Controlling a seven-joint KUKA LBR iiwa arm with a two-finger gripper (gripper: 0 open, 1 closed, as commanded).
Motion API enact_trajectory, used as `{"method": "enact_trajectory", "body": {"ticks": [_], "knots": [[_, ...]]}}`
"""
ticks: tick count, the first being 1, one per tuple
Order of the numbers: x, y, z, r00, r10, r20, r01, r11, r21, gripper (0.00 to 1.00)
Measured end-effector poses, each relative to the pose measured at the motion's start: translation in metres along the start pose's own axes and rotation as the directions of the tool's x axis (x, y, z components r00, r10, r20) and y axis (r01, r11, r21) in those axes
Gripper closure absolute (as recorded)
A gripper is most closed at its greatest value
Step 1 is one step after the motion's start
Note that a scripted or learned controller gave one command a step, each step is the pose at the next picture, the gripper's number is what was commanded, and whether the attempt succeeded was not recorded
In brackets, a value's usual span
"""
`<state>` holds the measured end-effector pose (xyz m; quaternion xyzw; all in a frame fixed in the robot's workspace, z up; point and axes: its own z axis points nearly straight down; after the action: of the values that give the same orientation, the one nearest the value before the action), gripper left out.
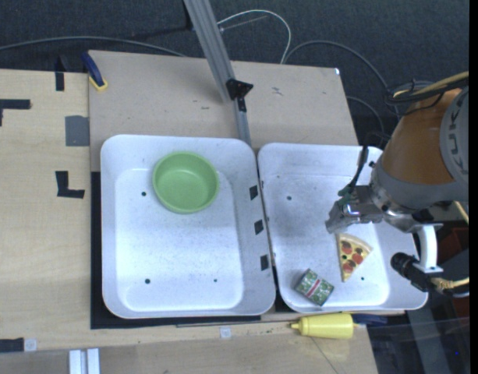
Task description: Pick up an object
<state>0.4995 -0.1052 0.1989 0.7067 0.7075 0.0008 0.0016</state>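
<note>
A toy pizza slice [352, 257] lies flat in the right bin [301, 178], near its front right. A small green box [313, 286] rests at the front edge of the same bin. A green bowl [185, 181] sits in the back of the left bin [129, 287]. My gripper [341, 216] hangs over the right bin just behind and left of the pizza slice, with the grey and orange arm behind it to the right. Nothing shows between its tips.
A yellow bottle [326, 326] lies on the bench just in front of the right bin. A grey pole [211, 37] slants in from the top to the seam between the bins. Cables run across the dark floor behind.
</note>
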Motion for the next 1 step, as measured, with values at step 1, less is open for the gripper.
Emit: {"method": "enact_trajectory", "body": {"ticks": [1], "knots": [[0.0001,0.0011,-0.0448,1.0,-0.001,0.0,0.001,1.0,0.0,1.0]]}}
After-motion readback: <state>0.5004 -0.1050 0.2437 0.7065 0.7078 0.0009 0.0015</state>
